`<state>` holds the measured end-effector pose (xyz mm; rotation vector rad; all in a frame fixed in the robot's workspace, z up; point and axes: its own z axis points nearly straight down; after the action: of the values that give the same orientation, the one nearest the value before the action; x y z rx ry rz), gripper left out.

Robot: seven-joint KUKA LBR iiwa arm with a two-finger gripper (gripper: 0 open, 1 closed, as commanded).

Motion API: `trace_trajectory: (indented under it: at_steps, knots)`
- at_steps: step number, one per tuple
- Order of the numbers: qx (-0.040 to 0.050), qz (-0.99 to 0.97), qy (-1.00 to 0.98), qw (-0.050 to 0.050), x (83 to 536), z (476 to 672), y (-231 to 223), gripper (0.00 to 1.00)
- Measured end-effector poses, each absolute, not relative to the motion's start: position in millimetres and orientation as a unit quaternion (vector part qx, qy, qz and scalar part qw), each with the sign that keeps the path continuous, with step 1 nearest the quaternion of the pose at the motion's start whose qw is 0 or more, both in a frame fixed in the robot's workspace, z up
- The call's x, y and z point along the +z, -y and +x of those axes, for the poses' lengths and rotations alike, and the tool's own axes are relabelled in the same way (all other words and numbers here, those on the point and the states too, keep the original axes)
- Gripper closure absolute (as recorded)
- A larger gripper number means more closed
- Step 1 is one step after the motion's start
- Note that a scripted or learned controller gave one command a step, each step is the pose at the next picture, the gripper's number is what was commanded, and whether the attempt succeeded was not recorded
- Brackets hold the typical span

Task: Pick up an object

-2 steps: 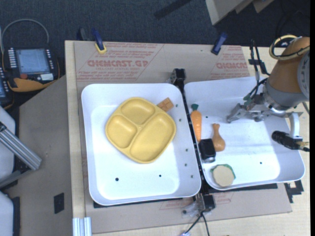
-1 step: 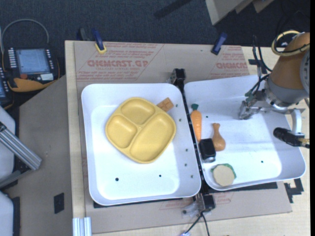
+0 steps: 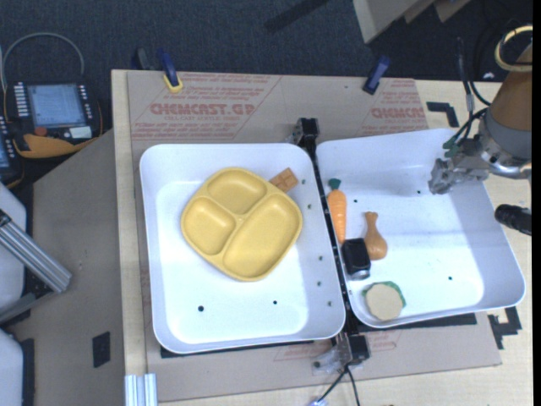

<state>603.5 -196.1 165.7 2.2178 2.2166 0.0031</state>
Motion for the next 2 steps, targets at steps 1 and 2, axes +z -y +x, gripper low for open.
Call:
trace_trajectory:
  at_steps: [1,2]
  knots:
    - [0.0016,0.707,-0.707,0.003,220.1,605.0,196.5,1.0]
    - [0.0014,0.707,-0.707,0.003,258.1,606.4,196.8,1.0]
